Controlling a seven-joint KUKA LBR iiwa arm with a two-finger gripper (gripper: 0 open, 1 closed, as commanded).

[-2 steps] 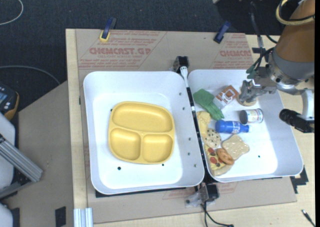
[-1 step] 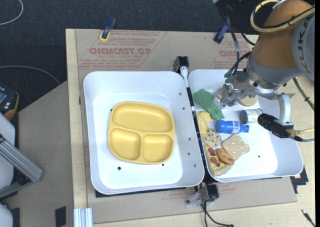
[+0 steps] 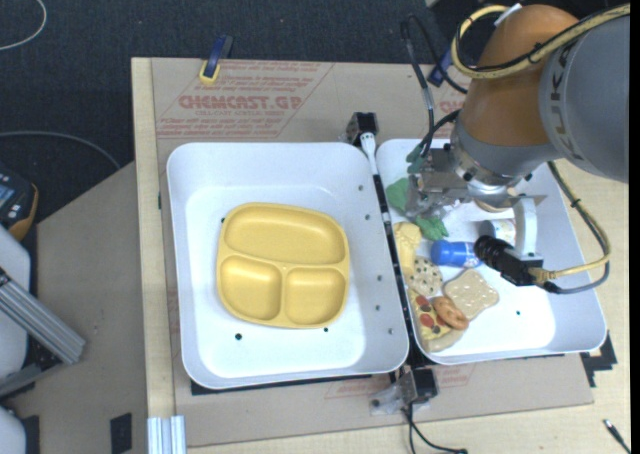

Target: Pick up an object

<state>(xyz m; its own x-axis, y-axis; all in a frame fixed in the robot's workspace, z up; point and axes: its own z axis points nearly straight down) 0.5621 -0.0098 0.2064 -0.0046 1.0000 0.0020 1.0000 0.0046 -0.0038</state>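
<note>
Camera view from above: the grey arm's gripper [image 3: 432,204] hangs low in the right white bin [image 3: 570,317], among small food-shaped toys [image 3: 445,287] clustered along its left wall, presumably choosing one to grasp.

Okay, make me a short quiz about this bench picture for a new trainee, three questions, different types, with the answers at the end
1. True or false: the yellow divided tray lies in the right bin.
2. Multiple choice: where is the gripper? A) over the left bin B) over the far end of the right bin, by the green item C) off the bench over the dark floor
3. Fill in: the blue object lies in the ____ bin.

Key
1. False; the tray lies in the left bin.
2. B
3. right, just beside the cracker and the other play-food pieces along that bin's left wall.
</note>
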